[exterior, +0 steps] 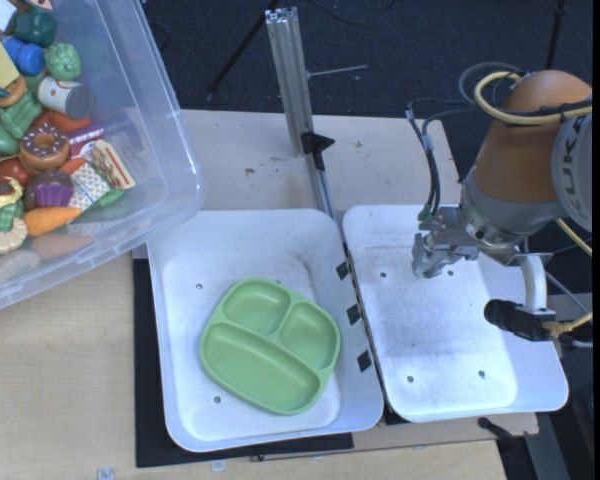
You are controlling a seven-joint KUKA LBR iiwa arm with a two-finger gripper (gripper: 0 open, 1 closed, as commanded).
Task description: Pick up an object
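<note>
From above, a green divided plate (271, 345) lies in the left bin (180, 268). The gripper (437, 259) hangs over the right bin (480, 388); its state is unclear. A clear tub of toy food (50, 118) sits upper left on the tabletop (50, 388).
</note>
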